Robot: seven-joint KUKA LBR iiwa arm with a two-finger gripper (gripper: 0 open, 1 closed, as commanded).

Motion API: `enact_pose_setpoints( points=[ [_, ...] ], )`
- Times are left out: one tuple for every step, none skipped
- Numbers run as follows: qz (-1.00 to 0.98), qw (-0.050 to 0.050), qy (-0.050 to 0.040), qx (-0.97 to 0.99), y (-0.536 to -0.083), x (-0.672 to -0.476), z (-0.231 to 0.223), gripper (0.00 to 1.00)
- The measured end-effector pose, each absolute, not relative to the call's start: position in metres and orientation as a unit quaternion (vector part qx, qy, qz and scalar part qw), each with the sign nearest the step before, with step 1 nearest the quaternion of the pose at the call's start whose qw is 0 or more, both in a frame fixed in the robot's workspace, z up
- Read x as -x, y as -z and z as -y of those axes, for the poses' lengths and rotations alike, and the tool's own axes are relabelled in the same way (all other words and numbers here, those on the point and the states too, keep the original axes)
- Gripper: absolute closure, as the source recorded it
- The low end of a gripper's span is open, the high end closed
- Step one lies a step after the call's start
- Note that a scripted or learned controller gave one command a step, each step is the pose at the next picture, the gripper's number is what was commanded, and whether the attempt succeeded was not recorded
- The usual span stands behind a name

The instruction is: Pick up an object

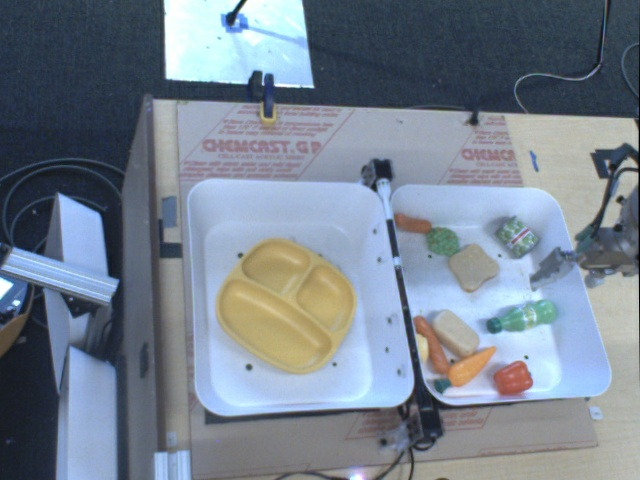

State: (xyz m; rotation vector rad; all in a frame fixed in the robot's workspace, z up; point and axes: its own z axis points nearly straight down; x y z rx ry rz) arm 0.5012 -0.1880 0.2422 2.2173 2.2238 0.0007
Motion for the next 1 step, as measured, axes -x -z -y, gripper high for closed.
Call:
enact_pose_setpoints(
  points=[
    [-0.708, -0.001, 0.0002, -0.706, -0.1501, -0.5335, 0.1427, 0.00]
  ],
)
